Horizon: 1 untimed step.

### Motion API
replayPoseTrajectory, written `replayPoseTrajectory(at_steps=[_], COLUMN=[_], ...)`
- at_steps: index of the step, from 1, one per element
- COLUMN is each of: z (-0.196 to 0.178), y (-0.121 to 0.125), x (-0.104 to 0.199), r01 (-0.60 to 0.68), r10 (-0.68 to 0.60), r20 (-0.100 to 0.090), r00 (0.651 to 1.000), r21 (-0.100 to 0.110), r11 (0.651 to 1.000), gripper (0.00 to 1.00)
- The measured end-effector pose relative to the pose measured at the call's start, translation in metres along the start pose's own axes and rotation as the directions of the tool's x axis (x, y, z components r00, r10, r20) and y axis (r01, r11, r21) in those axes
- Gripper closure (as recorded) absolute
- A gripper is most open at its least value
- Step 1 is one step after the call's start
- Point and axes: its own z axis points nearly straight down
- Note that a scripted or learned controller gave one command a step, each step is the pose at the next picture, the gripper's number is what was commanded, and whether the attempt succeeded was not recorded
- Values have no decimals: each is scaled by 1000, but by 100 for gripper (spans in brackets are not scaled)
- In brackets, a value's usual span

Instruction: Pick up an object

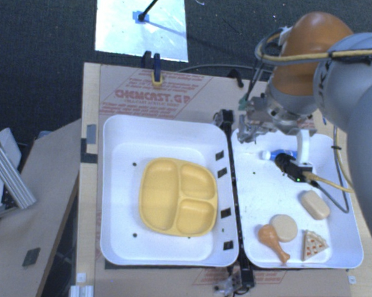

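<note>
Well apart from the tool (248,135) lies a toy drumstick (271,236).

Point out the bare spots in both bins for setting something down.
Right bin: bare floor at centre left, between the gripper and the drumstick. Left bin: only strips around the yellow plate. Crowded: the right bin's near right corner, with drumstick, round biscuit, pizza slice and bun.
</note>
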Motion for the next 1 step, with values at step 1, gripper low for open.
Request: replayPoseTrajectory(at_steps=[1], z=[1], y=[14], x=[46], r01=[-1], r10=[1], r20=[0], r00=[1000], r21=[1], r11=[1000], gripper=[100])
